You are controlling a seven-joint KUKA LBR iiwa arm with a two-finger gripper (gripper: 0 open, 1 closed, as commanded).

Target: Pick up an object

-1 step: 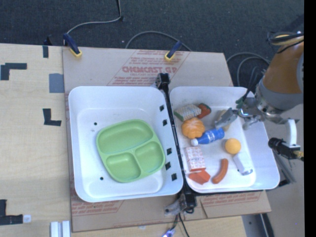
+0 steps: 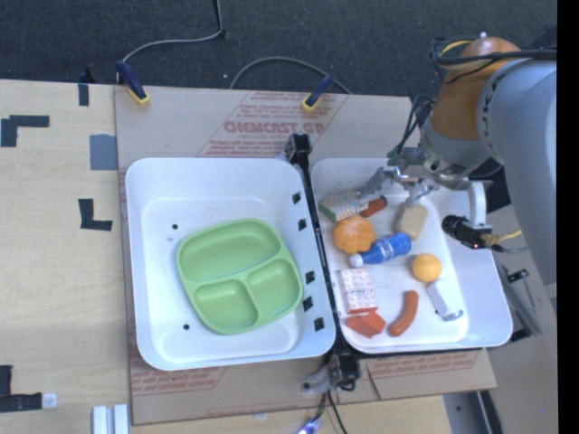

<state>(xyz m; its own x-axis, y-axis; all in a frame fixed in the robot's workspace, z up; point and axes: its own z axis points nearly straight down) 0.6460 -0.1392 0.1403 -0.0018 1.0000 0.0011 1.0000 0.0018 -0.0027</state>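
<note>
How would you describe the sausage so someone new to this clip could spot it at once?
Look in the right-hand bin, the one crowded with small items, not the left bin with the green tray. Near its front edge lies the sausage, a short reddish-brown stick lying at a slant. It sits below the small yellow ball, and is rounder and longer than the flat red wedge beside it.

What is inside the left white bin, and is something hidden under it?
The left bin holds one green divided tray, its three compartments bare. Whatever lies beneath the tray is covered, so that cannot be seen.
</note>
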